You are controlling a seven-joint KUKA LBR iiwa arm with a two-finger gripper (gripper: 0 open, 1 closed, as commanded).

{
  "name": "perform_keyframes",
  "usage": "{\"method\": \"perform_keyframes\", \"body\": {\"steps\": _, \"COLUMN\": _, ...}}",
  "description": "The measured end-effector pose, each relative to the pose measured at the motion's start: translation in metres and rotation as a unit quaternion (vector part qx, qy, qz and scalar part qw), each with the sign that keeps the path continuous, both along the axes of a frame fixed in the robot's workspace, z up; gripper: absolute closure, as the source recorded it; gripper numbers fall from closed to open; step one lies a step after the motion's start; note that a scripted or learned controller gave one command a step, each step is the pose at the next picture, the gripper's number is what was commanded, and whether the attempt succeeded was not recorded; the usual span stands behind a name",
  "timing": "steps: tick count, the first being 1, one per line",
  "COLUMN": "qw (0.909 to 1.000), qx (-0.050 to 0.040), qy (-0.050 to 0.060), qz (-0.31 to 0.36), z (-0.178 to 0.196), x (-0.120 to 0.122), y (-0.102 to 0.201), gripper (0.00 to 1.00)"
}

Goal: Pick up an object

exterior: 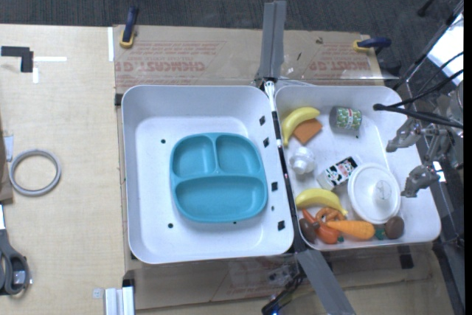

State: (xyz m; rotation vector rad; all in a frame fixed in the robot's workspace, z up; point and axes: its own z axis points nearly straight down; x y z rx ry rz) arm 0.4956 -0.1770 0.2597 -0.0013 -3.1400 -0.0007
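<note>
Pale wooden bench (pixel 59 232) with cardboard beneath two white bins, dark carpet beyond

Right bin (pixel 332 91) crowded, with a round white lidded bowl (pixel 375 193) as landmark near its lower right

- Just right of the bowl and a little above: gripper (pixel 409 160), over the bin's right side, fingers spread wide apart, nothing between them, clear of the bowl
- Just left of the bowl: black-and-white carton (pixel 339 172), tilted, close to the bowl's rim
- Farther left: crumpled white piece (pixel 301 161)
- Lower left of the bowl: small banana (pixel 318 198), with small orange bits (pixel 330 215) under it
- Directly below the bowl: carrot (pixel 352 230) lying flat, reddish-brown lump (pixel 308 232) at its left end
- Lower right of the bowl: brown ball (pixel 394 227), just beside the bowl
- Above the bowl: grey-green can (pixel 345 118) on its side
- Upper left of the bowl: second banana (pixel 298 120), curving over an orange wedge (pixel 308 131) and touching it

Well left of the bowl, across the divider: left bin (pixel 140 103) holding a teal divided plate (pixel 219 178), lying flat at the centre

Far left of the bowl, out on the bench: grey tape roll (pixel 33 172), scissors (pixel 11 271) below it
</note>
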Motion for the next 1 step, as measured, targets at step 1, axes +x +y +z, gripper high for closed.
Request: {"method": "perform_keyframes", "body": {"steps": 1, "qw": 0.9993, "qx": -0.0002, "qy": -0.002, "qz": -0.039, "z": -0.1314, "x": 0.0338, "y": 0.0451, "gripper": 0.00}}
